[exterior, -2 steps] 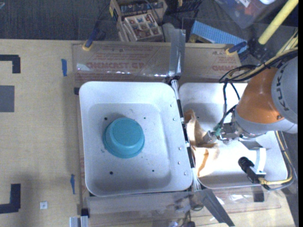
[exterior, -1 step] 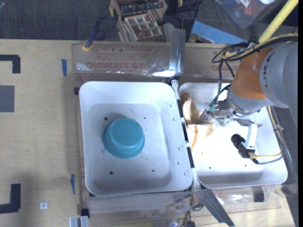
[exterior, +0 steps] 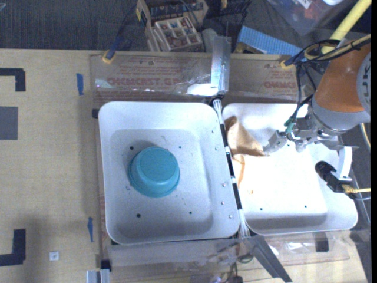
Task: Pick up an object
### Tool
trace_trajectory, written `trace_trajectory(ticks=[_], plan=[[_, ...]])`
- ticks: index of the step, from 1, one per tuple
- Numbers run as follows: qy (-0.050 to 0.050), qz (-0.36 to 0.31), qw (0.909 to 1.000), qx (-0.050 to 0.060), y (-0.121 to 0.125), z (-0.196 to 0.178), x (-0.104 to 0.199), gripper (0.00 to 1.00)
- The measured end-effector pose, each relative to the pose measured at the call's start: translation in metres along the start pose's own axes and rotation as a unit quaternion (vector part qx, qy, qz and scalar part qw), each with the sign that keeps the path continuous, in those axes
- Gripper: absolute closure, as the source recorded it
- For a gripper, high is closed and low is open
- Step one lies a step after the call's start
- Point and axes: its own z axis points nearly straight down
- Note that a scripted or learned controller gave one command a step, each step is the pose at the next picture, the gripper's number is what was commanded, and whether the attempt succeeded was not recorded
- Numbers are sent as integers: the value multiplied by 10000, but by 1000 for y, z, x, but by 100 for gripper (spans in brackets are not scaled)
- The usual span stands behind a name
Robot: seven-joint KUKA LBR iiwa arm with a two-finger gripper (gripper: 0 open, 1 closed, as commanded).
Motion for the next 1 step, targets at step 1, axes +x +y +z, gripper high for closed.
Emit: trace_trajectory(ticks=[1], plan=[[-5,-486,9988,-9,31,-9,-38,0]])
